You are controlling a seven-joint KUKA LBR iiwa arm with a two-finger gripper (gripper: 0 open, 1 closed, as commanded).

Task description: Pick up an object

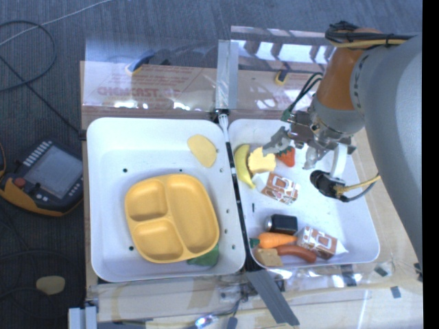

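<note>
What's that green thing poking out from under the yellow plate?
A green edge peeks out beneath the near right corner of the yellow divided plate in the left bin. The plate covers the rest, so I cannot tell what it is.

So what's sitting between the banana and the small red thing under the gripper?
In the camera view, a pale yellow piece lies between the banana and the red item.

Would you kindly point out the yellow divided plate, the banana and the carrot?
yellow divided plate (171, 218): camera view, centre divider.
banana (242, 164): camera view, mid-curve.
carrot (277, 240): camera view, middle of body.
</note>
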